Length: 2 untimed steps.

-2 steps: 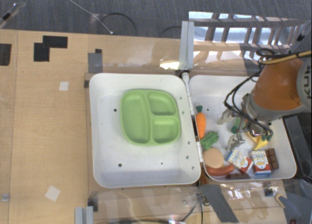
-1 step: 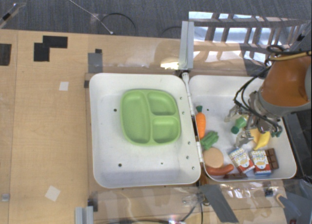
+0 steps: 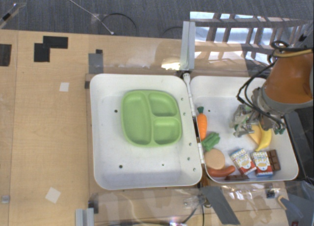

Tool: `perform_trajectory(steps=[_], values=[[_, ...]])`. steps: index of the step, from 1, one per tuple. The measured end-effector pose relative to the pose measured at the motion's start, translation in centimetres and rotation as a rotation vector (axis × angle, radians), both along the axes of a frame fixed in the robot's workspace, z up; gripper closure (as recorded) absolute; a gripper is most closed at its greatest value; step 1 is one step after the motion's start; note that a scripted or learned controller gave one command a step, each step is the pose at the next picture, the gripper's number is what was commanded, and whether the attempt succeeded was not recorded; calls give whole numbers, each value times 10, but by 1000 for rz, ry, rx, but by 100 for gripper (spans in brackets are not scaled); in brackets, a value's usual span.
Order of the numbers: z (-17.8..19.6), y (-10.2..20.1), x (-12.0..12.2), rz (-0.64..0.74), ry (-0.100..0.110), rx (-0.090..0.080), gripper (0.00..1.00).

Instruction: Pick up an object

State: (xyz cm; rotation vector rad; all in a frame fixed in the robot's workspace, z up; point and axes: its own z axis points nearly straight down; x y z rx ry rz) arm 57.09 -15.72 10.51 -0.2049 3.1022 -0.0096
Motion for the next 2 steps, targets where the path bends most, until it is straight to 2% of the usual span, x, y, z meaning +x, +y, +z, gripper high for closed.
perform_trajectory(steps=[1, 2], values=[[151, 21, 57, 114, 8, -2, 100], [144, 21, 55, 112, 21, 1, 0]])
